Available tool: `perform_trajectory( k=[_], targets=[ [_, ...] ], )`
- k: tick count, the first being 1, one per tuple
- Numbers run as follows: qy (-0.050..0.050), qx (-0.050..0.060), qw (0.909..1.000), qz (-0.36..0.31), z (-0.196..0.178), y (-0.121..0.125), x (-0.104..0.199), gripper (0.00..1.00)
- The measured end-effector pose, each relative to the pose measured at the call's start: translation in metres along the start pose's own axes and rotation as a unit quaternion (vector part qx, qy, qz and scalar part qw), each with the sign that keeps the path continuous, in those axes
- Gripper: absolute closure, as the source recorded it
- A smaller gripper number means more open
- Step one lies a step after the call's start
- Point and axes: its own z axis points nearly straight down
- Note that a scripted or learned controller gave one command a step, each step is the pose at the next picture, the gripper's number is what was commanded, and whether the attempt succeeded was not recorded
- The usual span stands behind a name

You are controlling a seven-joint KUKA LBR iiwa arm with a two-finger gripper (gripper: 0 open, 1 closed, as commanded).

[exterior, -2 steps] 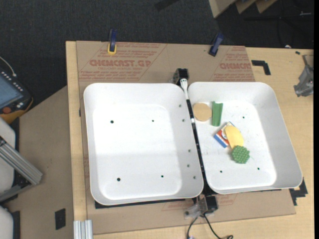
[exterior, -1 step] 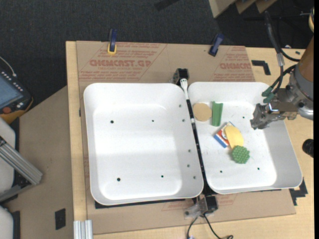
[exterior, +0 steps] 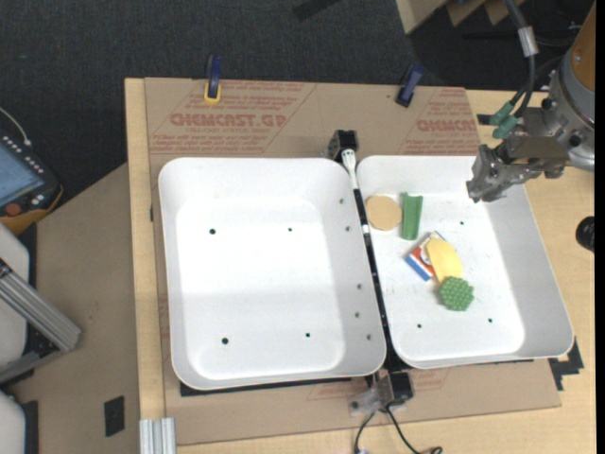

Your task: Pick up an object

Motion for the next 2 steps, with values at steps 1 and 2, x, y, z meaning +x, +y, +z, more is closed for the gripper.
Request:
perform_trajectory(
  k=[1,2],
  targets=[
    [0.0,0.013,0.9999,0.001,0.11,-0.003,0.043,1.0],
    [0.0,0.003,1.0,0.002,0.056,0.016,0.063,1.0]
  ],
)
